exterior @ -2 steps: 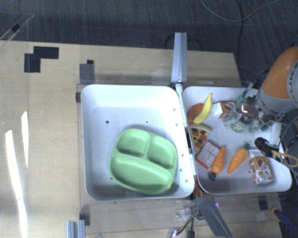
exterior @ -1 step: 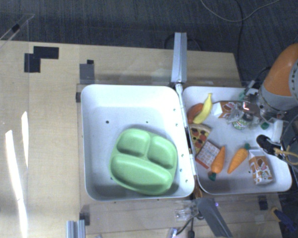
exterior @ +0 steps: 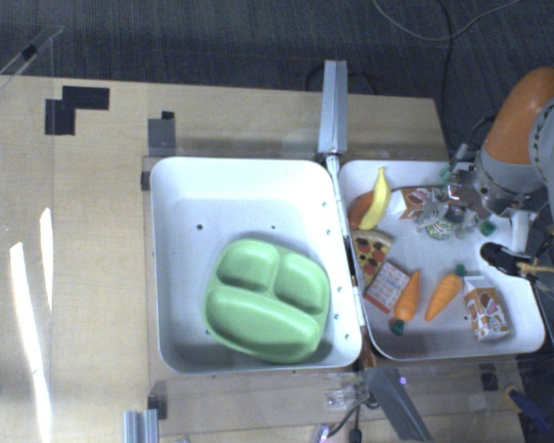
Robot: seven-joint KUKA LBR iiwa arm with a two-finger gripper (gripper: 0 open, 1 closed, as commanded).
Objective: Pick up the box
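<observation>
The small box (exterior: pixel 487 312) lies at the lower right of the right bin (exterior: pixel 535 340), long axis running roughly up-frame. The gripper (exterior: pixel 457 206) hovers at that bin's upper right, so the box lies down-frame and slightly right.

A glossy pale-green sectioned plastic tray (exterior: pixel 268 299) lies in the plain white left-hand plastic bin (exterior: pixel 180 275). In the white right-hand bin (exterior: pixel 526 335), a yellow toy banana (exterior: pixel 377 200) sits at eleven o'clock. Two orange toy carrots with dark green tips (exterior: pixel 407 295) (exterior: pixel 444 295) lie near six. A small box printed orange-brown and white (exterior: pixel 486 311) sits at five; a flat red-and-white checked card (exterior: pixel 387 286) at seven.
</observation>
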